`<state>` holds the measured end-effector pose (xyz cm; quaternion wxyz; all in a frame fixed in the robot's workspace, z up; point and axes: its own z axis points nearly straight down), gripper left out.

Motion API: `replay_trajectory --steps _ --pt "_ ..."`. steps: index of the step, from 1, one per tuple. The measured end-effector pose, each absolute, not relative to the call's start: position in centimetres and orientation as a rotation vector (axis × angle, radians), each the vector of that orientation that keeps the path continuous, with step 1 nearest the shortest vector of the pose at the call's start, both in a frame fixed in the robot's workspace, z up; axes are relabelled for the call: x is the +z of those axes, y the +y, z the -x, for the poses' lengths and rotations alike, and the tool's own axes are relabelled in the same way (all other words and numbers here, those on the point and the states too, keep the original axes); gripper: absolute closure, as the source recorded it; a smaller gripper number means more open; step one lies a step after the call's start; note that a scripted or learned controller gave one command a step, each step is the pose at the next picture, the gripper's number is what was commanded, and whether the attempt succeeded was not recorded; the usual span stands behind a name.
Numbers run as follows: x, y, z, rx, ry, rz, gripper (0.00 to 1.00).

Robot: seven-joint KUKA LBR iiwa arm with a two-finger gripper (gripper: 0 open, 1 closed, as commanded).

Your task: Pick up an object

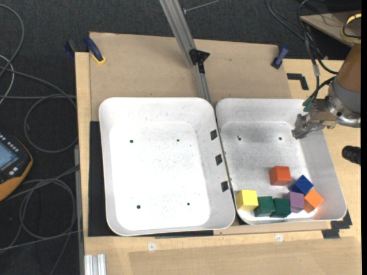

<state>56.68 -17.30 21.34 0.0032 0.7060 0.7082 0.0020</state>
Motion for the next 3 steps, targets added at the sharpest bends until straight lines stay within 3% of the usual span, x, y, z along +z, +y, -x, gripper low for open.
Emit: replay_trajectory --steps 1,3 --pt "27.5 -17.6 -57.6 0.007 2.218 -2.213 1.00" --pt "25.0 -7.2 -57.7 0.001 2.232 -2.217 1.00"
